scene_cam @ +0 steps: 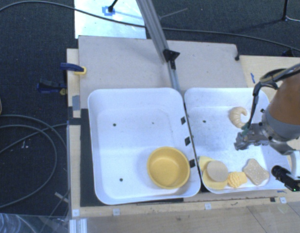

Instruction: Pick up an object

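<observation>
Gripper (242, 142) hangs over the right bin (208, 108), near its right edge, just below the croissant (237, 115); finger state cannot be told, too dark and small; along that bin's front edge lie a round biscuit (217, 171), a yellow ridged piece (237, 179), a bread slice (256, 172); yellow bowl (168, 167) sits at left bin's (125, 106) front-right corner.
</observation>
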`<state>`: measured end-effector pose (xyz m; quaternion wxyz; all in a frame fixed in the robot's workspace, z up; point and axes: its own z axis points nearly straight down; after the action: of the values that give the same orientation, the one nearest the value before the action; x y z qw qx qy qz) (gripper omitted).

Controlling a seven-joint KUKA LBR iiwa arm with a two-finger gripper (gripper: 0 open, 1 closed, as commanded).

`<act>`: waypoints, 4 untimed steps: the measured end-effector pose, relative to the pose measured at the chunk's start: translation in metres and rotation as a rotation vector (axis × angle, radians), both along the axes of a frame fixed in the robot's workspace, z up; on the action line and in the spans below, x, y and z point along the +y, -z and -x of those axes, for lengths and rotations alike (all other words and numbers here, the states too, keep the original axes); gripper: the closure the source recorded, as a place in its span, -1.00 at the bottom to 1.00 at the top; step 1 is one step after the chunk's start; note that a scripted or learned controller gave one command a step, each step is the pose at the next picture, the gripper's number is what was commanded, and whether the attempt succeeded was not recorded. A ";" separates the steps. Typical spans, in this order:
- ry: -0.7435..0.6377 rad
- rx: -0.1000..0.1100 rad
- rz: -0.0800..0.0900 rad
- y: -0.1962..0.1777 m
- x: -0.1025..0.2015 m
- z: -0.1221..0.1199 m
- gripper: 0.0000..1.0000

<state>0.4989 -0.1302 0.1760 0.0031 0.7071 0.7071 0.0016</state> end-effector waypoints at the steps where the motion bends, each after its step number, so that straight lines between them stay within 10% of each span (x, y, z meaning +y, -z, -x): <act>1: -0.006 -0.001 0.000 -0.054 0.002 -0.012 1.00; 2: -0.005 -0.001 0.000 -0.108 0.002 -0.014 1.00; 4: -0.011 0.004 -0.004 -0.092 0.110 -0.069 1.00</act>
<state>0.5678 -0.0201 0.2683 0.0004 0.7032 0.7109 0.0017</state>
